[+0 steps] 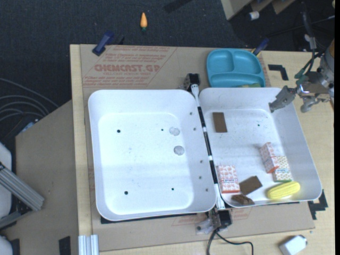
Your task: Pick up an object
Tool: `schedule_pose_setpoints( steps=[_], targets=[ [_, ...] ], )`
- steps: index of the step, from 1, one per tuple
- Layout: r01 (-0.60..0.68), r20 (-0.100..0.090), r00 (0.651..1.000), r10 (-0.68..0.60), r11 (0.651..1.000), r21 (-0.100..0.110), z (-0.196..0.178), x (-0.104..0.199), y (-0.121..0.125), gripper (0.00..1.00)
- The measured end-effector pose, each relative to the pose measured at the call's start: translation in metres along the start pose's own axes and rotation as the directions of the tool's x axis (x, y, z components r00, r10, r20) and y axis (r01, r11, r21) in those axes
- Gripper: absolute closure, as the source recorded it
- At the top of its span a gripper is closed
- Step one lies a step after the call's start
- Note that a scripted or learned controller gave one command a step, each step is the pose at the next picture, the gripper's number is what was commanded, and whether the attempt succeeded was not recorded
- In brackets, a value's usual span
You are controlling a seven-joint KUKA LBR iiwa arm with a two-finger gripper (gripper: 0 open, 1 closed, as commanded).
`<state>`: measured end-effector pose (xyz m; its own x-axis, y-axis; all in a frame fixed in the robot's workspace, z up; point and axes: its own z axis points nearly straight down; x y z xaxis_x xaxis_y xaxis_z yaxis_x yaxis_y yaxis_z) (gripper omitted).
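Objects for picking are all gathered in the right bin (pixel 297 137). A yellow corn-shaped toy (pixel 283 190) is seen lying near the front right corner, lumpy and bright. A white carton with red and green print (pixel 274 158) is placed just behind it, tilted. A second small printed box with red marks (pixel 228 178) is set close to the divider between the bins. A flat brown block (pixel 251 184) is found between that box and the corn, and a darker brown lump (pixel 242 199) is seen at the front rim. A brown rectangular piece (pixel 219 122) is laid apart from the rest, toward the back left of the same bin.

Two small grey discs (pixel 176 141) are noted in the left bin (pixel 106 158), near its right side.

The gripper (pixel 295 98) is held at the right bin's back right corner, above the rim, with nothing seen between its fingers; the two fingers (pixel 280 101) are spread apart. A teal divided tray (pixel 235 68) is set on the bench (pixel 79 89) behind the right bin.
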<state>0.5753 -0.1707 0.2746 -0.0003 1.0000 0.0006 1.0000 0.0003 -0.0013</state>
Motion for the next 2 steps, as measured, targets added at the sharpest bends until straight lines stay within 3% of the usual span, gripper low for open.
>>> schedule_pose_setpoints(
  steps=[1,2],
  targets=[
    [0.000,0.000,1.000,0.000,1.000,0.001,0.101,0.020,-0.006,0.00],
    [-0.001,0.000,1.000,0.001,1.000,0.001,0.185,0.003,-0.054,0.00]
  ],
)
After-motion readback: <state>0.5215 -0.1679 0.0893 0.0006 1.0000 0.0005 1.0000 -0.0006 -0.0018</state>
